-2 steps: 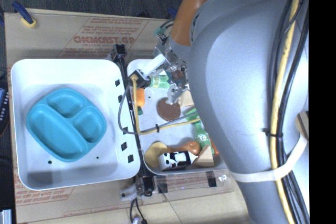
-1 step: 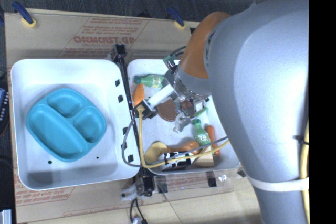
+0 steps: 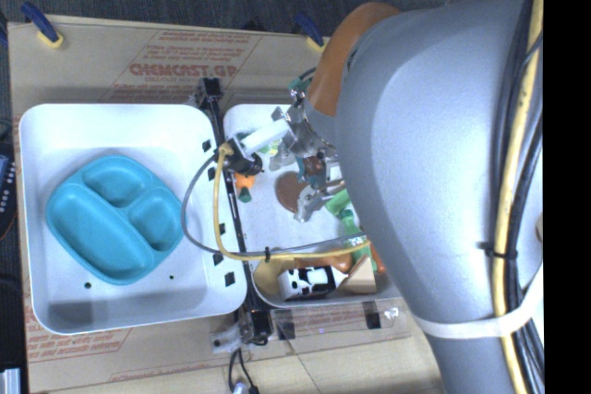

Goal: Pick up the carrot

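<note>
The carrot (image 3: 244,191) is a small orange piece with a green tip. It lies against the left wall of the right bin (image 3: 242,119) and is partly crossed by a black and yellow cable. My gripper (image 3: 289,171) hovers over the middle of that bin, just right of the carrot, with its silver fingers (image 3: 305,204) spread open. Nothing is held between them. A brown round object (image 3: 289,190) lies under the gripper. The arm's grey body hides the bin's right half.
The left bin (image 3: 37,198) holds a blue divided plate (image 3: 113,215). Green pieces (image 3: 346,215) lie by the arm. A black-and-white item (image 3: 309,281) and a brown item (image 3: 362,272) sit at the right bin's near edge. A cable loop (image 3: 192,217) hangs over the divider.
</note>
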Available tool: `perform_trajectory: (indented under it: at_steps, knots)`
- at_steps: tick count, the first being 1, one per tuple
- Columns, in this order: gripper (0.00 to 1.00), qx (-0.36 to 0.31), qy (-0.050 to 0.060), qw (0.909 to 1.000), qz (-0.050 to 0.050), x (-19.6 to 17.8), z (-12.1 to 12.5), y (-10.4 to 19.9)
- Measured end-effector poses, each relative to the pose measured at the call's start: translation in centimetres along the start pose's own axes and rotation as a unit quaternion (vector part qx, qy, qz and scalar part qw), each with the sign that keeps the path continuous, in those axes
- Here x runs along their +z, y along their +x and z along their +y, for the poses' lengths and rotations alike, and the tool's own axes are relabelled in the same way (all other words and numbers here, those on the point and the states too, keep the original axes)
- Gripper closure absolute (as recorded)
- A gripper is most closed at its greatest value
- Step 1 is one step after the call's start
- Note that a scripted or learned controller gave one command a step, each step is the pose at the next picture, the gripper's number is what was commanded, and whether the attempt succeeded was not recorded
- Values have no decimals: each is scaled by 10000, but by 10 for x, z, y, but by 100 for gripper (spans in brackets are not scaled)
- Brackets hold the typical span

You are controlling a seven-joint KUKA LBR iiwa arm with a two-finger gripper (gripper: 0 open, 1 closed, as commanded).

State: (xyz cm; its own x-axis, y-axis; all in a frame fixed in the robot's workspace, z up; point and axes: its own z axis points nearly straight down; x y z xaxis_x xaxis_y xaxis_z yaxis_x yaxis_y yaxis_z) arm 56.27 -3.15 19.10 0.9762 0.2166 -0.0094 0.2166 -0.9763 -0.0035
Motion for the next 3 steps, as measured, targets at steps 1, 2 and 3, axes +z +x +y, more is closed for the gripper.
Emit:
perform_trajectory:
  at_steps: [1, 2, 3]
  knots:
    - [0, -105, 19, 9999, 15, -1, 24, 44]
    - [0, -519, 17, 9986, -43, 95, 72, 14]
    - [0, 16, 20, 10000, 45, -5, 14, 31]
